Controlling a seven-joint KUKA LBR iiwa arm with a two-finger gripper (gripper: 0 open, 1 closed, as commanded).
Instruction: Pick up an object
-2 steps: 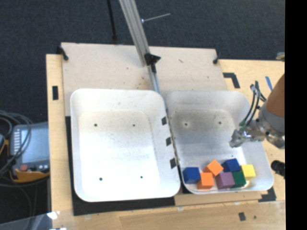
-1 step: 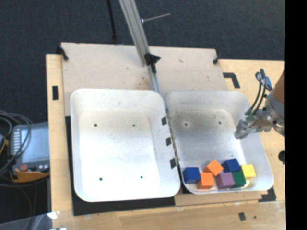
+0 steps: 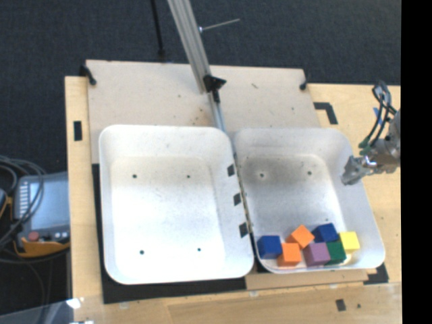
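Observation:
Several small coloured cubes lie bunched in the near right corner of the right bin [image 3: 290, 181]: a blue cube [image 3: 269, 246], two orange cubes [image 3: 302, 235] [image 3: 290, 252], a purple cube [image 3: 316, 253], a green cube [image 3: 336, 251], a yellow cube [image 3: 349, 241] and another blue cube [image 3: 326, 232]. My gripper [image 3: 354, 170] hangs at the right rim of that bin, well behind the cubes and apart from them. Nothing shows between its fingertips.
The left bin [image 3: 169, 201] stands beside the right one, with a row of clips along the shared edge. A slanted aluminium bar [image 3: 192, 39] rises from the back of the bench. A pendant with cables [image 3: 37, 211] lies off the left side.

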